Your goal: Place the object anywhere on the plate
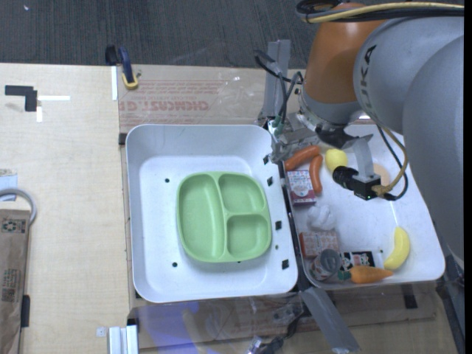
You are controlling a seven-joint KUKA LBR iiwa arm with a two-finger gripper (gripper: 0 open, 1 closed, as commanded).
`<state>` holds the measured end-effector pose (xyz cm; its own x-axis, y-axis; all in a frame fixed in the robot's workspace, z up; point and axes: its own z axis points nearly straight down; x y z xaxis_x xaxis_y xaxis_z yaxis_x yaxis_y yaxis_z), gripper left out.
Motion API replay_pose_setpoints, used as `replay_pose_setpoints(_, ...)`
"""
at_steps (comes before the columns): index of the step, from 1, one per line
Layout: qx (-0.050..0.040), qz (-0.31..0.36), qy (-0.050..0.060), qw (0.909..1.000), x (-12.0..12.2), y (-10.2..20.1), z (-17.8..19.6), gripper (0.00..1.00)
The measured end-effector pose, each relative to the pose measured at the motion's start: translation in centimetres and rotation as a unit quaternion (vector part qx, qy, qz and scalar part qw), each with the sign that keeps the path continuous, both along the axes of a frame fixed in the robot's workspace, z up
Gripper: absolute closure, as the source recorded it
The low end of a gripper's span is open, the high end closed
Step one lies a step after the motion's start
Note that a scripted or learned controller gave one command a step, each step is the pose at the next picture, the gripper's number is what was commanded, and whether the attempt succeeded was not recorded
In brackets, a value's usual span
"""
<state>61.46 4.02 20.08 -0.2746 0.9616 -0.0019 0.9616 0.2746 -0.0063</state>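
A pale green plate (pixel 223 217) with three compartments lies in the middle of the left white bin (pixel 147 168). My gripper (pixel 286 140) hangs low at the top left corner of the right bin (pixel 420 220), under the orange wrist band, close to the wall between the bins. Right beside it lie an orange sausage (pixel 316 169), a red and white packet (pixel 300 185) and a small yellow lemon (pixel 336 158). No object shows clearly in the gripper. Nothing lies on the plate.
Further objects in the right bin: a white fluffy lump (pixel 320 214), a banana (pixel 398 248), a carrot (pixel 371 274), a small can (pixel 328 261) and a printed card (pixel 319 241). The big grey arm (pixel 420 87) covers the bin's far right.
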Motion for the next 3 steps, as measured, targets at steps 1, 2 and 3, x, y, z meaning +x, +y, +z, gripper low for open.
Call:
replay_pose_setpoints(1, -0.0002, -0.076, 0.000, 0.9971, 0.4, -1.6, -1.3, 1.00)
replay_pose_setpoints(2, 0.0008, -0.005, 0.001, 1.0000, -6.2, -5.3, 0.7, 1.00)
replay_pose_setpoints(3, 0.0008, -0.005, 0.001, 1.0000, -6.2, -5.3, 0.7, 0.00)
